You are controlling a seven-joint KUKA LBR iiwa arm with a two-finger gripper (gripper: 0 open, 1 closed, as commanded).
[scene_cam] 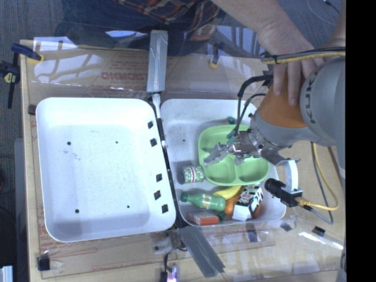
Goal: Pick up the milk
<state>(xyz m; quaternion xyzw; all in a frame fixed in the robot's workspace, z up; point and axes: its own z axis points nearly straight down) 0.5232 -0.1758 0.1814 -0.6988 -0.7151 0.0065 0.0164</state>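
The milk, a small white carton with black patches, lies near the front right corner of the right bin. My gripper hangs over the green divided plate in that bin, up and to the left of the milk and apart from it. The gripper is open with nothing between its fingers. The grey arm with its orange band comes in from the right.
A banana, a green bottle, a small round can and a flat orange pack crowd the bin's front beside the milk. The left bin stands alongside. A person's hand rests by the arm at the back right.
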